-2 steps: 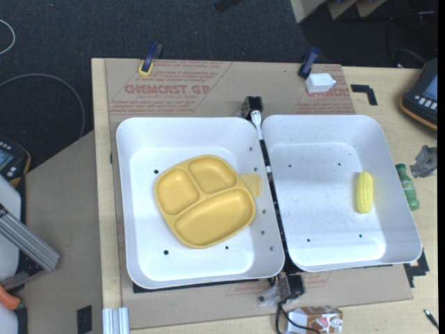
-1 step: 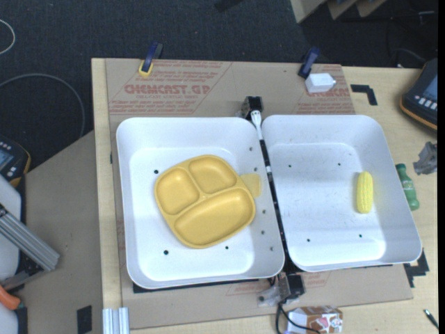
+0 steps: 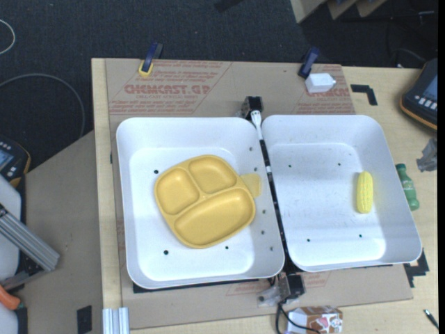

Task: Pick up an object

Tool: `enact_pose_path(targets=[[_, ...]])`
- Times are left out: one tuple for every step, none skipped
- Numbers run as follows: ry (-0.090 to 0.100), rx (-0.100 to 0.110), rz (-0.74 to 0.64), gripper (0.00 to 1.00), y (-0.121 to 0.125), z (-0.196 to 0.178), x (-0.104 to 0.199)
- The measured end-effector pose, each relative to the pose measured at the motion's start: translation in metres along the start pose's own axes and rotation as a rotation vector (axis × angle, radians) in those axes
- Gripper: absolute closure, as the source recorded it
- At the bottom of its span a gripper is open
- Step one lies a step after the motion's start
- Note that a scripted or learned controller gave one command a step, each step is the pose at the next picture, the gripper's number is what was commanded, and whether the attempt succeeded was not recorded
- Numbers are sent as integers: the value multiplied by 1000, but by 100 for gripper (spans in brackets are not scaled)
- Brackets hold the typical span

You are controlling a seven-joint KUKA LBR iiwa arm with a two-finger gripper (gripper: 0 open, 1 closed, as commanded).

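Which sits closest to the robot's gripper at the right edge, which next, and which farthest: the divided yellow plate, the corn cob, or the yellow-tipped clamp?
1. Corn cob, right bin, nearest the gripper.
2. Divided yellow plate, left bin.
3. Yellow-tipped clamp, board's far left corner.

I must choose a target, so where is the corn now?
The corn lies in the right bin, close to its right wall, far from the yellow plate in the left bin.
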State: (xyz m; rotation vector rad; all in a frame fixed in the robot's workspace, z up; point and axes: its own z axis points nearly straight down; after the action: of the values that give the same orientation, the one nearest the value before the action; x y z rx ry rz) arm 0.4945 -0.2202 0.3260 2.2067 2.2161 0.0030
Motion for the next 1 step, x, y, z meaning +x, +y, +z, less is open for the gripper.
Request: enact_pose_path(targets=[[10,15,3,100,19,49,-3]])
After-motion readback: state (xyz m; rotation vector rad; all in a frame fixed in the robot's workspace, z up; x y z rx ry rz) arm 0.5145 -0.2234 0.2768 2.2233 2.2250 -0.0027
